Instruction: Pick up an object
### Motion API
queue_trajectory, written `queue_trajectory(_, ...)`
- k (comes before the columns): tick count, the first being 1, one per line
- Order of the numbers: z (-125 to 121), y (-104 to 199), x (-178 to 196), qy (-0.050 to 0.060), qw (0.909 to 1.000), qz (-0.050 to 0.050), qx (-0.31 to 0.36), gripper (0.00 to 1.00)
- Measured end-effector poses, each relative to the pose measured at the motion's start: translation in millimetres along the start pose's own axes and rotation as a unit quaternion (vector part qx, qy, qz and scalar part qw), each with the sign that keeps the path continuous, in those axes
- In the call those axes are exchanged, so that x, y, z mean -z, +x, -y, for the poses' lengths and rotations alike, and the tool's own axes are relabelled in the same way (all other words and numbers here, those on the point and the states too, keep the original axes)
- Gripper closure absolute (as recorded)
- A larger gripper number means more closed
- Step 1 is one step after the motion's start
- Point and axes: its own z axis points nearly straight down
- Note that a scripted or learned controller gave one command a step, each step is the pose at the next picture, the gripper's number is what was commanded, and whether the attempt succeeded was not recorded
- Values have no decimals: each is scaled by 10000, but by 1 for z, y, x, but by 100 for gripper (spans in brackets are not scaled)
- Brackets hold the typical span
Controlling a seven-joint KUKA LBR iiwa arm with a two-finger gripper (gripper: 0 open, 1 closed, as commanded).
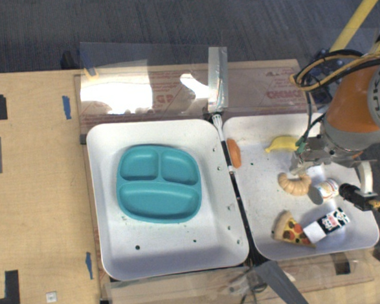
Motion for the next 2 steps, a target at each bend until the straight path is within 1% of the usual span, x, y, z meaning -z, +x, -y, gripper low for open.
queue_trajectory(1, 1, 0, -1, 12, 10000, -2, 0, 0)
queue_trajectory(2, -32, 52, -20, 101, 9999, -29, 24, 0)
